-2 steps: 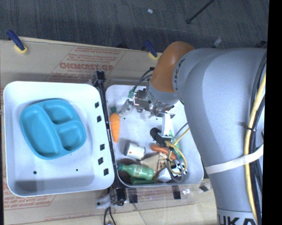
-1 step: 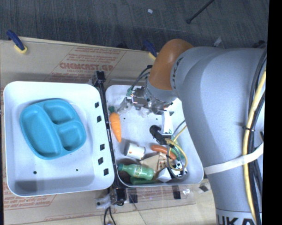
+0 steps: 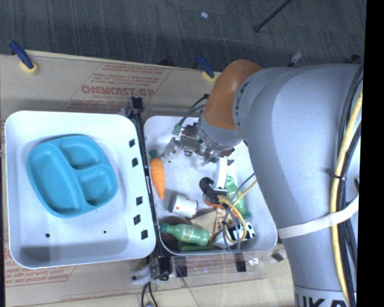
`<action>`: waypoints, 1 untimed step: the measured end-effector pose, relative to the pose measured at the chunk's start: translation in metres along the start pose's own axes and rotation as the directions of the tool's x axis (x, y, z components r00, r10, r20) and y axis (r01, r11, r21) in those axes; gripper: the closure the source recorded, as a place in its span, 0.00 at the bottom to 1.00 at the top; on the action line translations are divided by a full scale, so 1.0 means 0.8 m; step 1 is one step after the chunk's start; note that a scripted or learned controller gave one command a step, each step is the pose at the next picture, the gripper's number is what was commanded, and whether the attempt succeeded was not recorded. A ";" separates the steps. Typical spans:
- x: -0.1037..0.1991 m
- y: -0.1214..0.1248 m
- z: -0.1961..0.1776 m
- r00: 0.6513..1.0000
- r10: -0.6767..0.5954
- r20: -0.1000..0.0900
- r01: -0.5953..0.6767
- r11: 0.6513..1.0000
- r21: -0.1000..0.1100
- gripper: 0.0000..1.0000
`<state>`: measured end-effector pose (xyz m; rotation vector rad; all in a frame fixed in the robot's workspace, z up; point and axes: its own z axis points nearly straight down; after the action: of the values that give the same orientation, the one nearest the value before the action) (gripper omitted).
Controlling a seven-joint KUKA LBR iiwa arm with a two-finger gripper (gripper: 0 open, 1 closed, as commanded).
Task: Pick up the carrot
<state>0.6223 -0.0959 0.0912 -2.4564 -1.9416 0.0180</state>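
Observation:
The carrot (image 3: 157,177) is orange with a green top. It lies along the left wall of the right bin (image 3: 260,216), pointing toward the front. My gripper (image 3: 177,143) hangs low over the back of that bin, just behind and to the right of the carrot's green end. Nothing shows as held in it. The grey arm with its orange band covers the bin's right side.
A blue divided plate (image 3: 72,174) lies in the left bin (image 3: 25,248). In the right bin, a white cylinder (image 3: 183,205) lies right of the carrot's tip and a green bottle (image 3: 186,235) lies along the front wall. A tangle of small coloured items (image 3: 238,222) fills the front right corner.

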 end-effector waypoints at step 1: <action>-0.014 -0.038 0.001 0.964 0.265 -0.003 -0.265 0.964 0.001 0.00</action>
<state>0.5904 -0.0994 0.0906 -2.6940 -1.5953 0.0169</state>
